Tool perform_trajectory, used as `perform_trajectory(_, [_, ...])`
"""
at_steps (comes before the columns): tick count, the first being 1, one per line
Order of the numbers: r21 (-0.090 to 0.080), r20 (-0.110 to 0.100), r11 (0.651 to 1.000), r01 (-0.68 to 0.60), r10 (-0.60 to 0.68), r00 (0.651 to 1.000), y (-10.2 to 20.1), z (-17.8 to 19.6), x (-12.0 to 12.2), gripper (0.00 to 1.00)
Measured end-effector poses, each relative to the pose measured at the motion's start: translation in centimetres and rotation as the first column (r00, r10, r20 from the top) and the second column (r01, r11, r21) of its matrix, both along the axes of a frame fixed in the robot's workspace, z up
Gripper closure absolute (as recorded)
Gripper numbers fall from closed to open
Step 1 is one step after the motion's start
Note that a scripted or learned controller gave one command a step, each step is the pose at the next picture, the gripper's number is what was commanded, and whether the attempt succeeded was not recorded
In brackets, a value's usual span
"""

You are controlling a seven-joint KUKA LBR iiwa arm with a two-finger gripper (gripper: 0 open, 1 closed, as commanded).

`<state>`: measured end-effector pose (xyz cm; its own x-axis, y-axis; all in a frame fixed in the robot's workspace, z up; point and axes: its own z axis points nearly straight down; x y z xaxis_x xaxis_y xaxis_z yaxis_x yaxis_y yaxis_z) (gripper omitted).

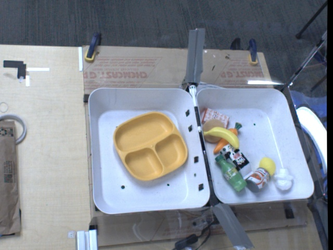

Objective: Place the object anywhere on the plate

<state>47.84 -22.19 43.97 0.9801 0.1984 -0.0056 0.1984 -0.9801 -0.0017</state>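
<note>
A yellow three-compartment plate point(150, 145) lies in the left white bin point(104, 191), a little left of its middle, with nothing on it. The right bin point(291, 155) holds a cluster of small toy items: a yellow banana point(220, 135), an orange carrot point(229, 138), a pinkish snack packet point(215, 116), a green bottle point(230, 174), a black-and-white item point(234, 156), a small can point(257, 178), a yellow lemon point(267, 165) and a white piece point(283, 180).
A grey divider post point(195, 56) stands behind the seam between the two bins. Brown cardboard point(135, 65) lies behind the bins with clamps on it. A brown paper item point(8, 176) lies at the far left of the bench.
</note>
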Motion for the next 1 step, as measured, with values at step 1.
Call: perform_trajectory(1, [0.0,0.001,1.0,0.0,0.0,1.0,-0.02,-8.29,-0.04,1.0])
